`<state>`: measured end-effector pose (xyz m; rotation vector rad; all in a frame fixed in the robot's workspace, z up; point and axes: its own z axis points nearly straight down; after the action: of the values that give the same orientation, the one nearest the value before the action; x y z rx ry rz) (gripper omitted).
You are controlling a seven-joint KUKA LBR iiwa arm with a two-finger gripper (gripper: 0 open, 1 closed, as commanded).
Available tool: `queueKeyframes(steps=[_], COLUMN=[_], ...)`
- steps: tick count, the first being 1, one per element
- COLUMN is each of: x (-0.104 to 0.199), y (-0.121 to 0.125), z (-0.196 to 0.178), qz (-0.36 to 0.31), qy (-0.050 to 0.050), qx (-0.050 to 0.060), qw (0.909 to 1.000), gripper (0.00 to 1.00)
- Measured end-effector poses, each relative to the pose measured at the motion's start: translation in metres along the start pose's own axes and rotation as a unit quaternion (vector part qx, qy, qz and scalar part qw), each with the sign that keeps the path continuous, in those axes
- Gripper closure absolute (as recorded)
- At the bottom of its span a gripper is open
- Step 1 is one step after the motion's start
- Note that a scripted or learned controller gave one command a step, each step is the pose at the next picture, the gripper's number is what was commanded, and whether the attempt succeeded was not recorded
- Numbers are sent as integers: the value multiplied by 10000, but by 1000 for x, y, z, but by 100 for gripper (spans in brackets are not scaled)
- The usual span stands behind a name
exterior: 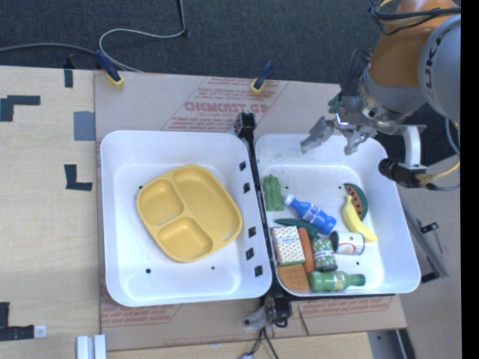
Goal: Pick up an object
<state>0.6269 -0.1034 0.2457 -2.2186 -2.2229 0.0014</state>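
Jaws point(334, 137) spread wide, nothing between them, two grey fingers splayed left and right. Hanging above the far rim of the right bin point(397, 223), well apart from the things below. Behind them, up and to the right, a grey arm point(419, 43) with an orange band.

Below and nearer the camera, a cluster of small toy foods on the right bin's floor. Nearest the jaws: a green vegetable point(273, 193) beside the left wall, then a blue bottle point(312, 214) lying tilted, white cap toward the upper left. Further right, a watermelon slice point(358, 198) touching a banana point(354, 221). Toward the near edge: a tan box point(286, 245), an orange carrot point(306, 248), a small can point(324, 259), a white cup point(350, 244), a waffle-like piece point(294, 278) and a green bottle point(335, 280) on its side.

In the left bin point(112, 200), a yellow divided tray point(188, 212) lying flat. Both bins on cardboard over a pale wood table point(37, 223).

Likely handling: light, stiff, smooth plastic, prone to slipping or rolling. Blue bottle probably the easiest pick, fairly free on its upper side; best pinched across the middle of its body, not along its length. Crowded pieces near the front harder to reach cleanly.
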Motion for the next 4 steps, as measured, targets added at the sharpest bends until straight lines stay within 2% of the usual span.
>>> queueKeyframes(steps=[1,2,4], x=[-39,-67,-61], y=[-23,-9,12], z=[88,159,160], qz=[9,4,6], qy=[-2,-5,-7], qx=[10,-19,-17], qw=[10000,10000,10000], gripper=[0,0,0])
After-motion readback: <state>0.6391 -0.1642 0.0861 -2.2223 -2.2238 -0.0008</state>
